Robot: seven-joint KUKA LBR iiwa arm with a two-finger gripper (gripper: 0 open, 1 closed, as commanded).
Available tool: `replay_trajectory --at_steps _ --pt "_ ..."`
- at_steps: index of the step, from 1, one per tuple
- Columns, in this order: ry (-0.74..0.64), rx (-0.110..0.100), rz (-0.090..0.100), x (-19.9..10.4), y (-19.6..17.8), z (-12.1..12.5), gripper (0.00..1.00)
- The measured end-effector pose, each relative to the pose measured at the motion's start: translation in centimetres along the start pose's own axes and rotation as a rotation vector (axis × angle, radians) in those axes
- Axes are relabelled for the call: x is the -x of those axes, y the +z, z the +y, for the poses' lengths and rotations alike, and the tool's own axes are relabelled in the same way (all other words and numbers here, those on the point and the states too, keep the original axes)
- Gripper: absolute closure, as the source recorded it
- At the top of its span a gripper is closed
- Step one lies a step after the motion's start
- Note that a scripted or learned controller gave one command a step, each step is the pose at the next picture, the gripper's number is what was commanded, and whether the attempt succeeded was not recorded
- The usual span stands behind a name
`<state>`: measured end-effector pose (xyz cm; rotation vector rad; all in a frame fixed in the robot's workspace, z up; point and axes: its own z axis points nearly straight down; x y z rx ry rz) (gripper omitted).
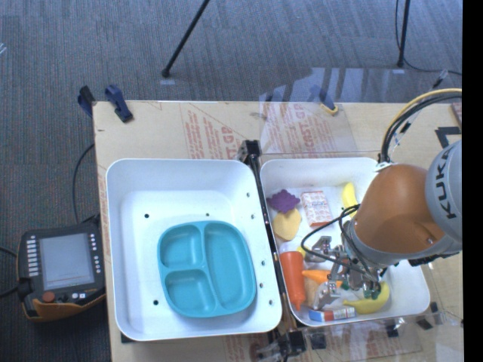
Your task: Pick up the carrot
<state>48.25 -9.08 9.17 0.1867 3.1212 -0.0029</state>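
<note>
The carrot (293,279) is an orange stick lying lengthwise near the left wall of the right bin (400,308), in its front half. A short orange wedge (315,275) lies just right of it. My gripper (326,274) hangs low over the bin right beside the carrot, under the orange wrist band (396,210). Its fingers (323,245) stand spread apart, one behind the wedge and one in front of it, and the wedge sits in the gap between them. The fingers are not closed on anything.
The right bin also holds a purple piece (284,200), a pale yellow piece (287,225), a pink packet (315,207), a yellow item (348,195) at the back, a banana (375,300) and a small tube (332,316) at the front. A teal divided plate (205,268) lies in the left bin (128,187).
</note>
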Motion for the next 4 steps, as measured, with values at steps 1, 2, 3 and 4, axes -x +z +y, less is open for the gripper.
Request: replay_trajectory --at_steps 1,2,3,4 --pt "-0.002 0.002 0.0 0.1 -1.0 0.1 1.0" --pt "0.205 0.001 0.015 -0.6 -1.8 -0.2 1.0" --pt "0.302 0.0 0.012 -0.5 -4.8 0.3 1.0" --pt "0.468 -0.002 0.014 -0.6 -6.1 0.6 1.0"
